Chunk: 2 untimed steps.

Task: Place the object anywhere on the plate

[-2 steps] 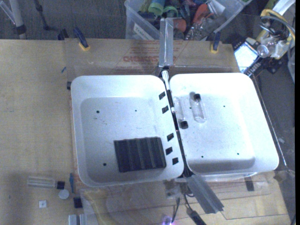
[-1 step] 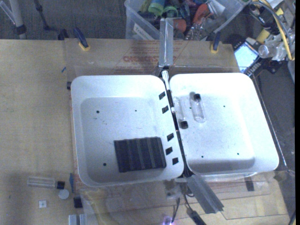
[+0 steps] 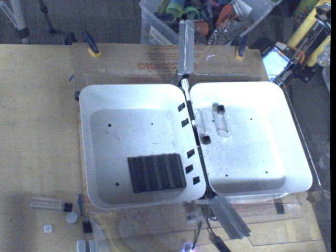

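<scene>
Two clear vials in the right bin (image 3: 273,140): upright-lying vial (image 3: 221,121) with a black cap at its far end, near the bin's left-centre; second vial (image 3: 201,126) just left of it, hugging the wall nearest the divider (image 3: 190,135), black cap at its near end. They lie close but apart. Dark ribbed plate (image 3: 156,172) sits in the left bin (image 3: 105,109), toward its near right corner — well apart from both vials. Clear tub of mixed items (image 3: 210,7) beyond the bins. Gripper fingers — cannot tell.
</scene>
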Each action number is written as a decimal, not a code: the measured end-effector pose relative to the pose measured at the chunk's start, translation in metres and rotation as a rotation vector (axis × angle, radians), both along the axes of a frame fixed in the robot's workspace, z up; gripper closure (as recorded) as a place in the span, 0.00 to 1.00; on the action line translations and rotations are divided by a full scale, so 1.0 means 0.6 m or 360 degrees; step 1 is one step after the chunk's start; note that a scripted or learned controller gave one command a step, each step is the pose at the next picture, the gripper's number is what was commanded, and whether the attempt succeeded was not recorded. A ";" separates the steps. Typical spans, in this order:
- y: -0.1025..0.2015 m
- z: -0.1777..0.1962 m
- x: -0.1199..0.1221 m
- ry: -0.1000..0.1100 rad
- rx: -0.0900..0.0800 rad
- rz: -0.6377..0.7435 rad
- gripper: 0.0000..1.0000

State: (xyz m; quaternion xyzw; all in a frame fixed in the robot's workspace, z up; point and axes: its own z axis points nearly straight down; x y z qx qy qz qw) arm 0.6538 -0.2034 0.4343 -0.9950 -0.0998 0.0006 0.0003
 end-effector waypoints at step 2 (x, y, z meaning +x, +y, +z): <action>0.028 0.000 -0.003 -0.0002 0.0000 0.0002 1.00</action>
